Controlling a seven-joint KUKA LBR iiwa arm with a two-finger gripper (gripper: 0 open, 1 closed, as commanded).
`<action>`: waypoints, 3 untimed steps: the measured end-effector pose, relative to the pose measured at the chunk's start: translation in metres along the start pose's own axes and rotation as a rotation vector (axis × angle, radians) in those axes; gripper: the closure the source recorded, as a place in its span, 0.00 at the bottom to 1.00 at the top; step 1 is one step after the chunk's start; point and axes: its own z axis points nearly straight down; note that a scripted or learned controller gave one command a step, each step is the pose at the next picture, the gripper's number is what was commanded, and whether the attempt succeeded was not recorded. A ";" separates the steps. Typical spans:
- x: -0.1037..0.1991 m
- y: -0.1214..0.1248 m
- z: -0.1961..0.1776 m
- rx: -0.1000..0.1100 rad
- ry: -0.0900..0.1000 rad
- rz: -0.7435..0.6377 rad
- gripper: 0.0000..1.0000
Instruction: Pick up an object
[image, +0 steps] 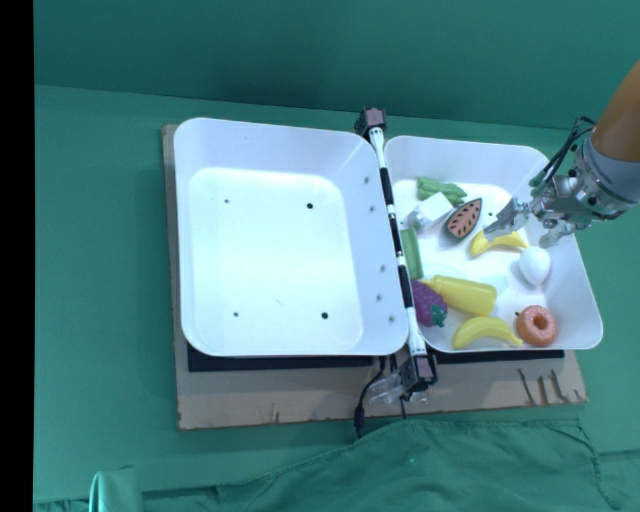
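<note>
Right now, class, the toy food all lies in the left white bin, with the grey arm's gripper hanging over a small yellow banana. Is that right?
Not quite. The camera view shows the toy food, such as the small yellow banana and the orange ring doughnut, in the right white bin, not the left. The gripper does hang over that banana.

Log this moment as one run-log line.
arm: over right bin | gripper: open, above small banana | holding: nothing | left bin: untouched

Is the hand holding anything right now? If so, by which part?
Nothing is held. The hand hovers open above the small banana in the right bin, with nothing between its fingers.
</note>
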 end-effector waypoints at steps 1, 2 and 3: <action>0.006 0.060 0.026 -0.003 -0.003 -0.003 0.00; -0.009 0.160 0.013 -0.012 -0.004 -0.005 0.00; -0.010 0.126 -0.012 -0.001 0.000 0.001 0.00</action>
